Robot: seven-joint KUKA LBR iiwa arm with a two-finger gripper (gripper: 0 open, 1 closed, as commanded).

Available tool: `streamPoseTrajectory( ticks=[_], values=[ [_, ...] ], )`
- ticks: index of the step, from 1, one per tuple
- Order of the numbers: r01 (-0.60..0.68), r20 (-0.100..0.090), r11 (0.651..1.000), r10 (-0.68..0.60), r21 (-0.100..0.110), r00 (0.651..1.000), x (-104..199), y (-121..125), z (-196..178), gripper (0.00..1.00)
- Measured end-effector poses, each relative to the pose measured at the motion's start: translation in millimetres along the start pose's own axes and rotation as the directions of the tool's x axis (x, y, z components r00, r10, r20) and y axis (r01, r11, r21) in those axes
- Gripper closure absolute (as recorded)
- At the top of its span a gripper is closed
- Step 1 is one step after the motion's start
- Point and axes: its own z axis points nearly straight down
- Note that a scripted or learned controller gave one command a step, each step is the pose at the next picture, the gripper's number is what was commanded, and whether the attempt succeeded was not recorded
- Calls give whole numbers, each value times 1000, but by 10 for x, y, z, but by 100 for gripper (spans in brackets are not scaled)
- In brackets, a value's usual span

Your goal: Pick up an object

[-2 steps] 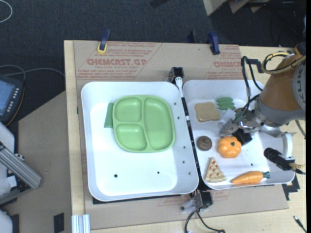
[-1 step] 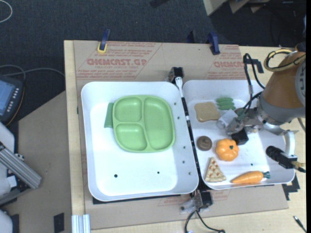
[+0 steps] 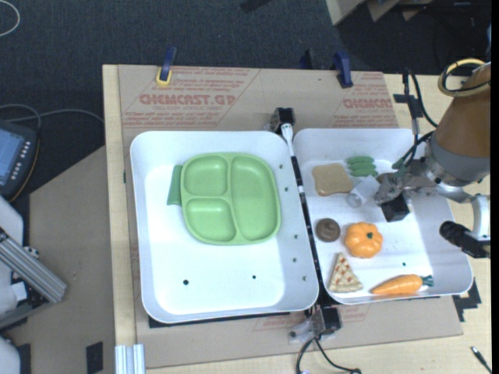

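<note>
Tool (image 3: 390,197) hung over the right bin (image 3: 405,142), near its back edge beside a clear cup (image 3: 360,193); couldn't tell its state. I'd have dropped straight down centred on that cup, clear of the toast (image 3: 331,179).

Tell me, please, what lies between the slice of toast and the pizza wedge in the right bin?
In the camera view, a small brown round piece lies between the toast and the pizza wedge, near the right bin's left side.
</note>
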Motion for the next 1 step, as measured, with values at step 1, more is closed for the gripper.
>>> streamPoseTrajectory(
  ticks=[1],
  values=[
    [1,1,1000,-1,-3,1000,0,10,-644,100]
  ],
)
